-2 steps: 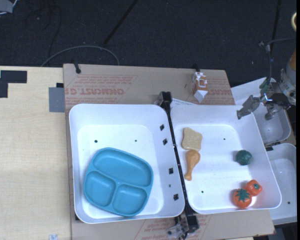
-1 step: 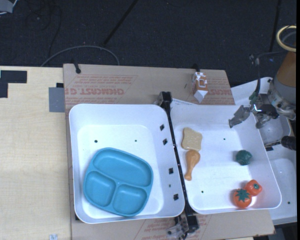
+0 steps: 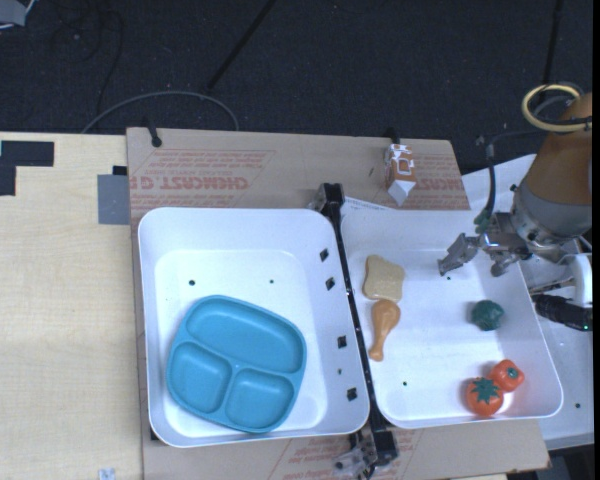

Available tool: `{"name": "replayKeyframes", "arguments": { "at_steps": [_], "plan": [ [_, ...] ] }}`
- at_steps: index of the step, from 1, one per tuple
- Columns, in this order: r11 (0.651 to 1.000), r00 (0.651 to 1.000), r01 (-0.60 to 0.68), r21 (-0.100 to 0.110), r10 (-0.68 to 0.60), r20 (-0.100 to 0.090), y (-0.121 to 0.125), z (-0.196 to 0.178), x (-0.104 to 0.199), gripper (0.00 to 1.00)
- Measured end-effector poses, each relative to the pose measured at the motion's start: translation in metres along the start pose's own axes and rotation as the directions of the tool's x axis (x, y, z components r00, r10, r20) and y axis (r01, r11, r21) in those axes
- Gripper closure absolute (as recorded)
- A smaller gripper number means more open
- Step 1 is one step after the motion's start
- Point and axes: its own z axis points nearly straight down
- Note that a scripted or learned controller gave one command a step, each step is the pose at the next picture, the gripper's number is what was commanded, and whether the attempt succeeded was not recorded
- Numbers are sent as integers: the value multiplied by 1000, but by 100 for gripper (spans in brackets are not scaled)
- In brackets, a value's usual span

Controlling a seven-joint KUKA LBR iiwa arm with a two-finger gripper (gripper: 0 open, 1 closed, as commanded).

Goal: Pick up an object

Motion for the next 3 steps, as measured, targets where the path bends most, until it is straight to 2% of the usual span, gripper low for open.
{"name": "replayKeyframes", "arguments": {
  "at_steps": [1,2,3],
  "plan": [
    [1000,1000,2,-1,-2,0,0,59,8,0],
    [1000,1000,1,0,-1,0,-1,48,7,100],
    [1000,1000,2,-3,-2,1,0,8,7,100]
  ]
}}
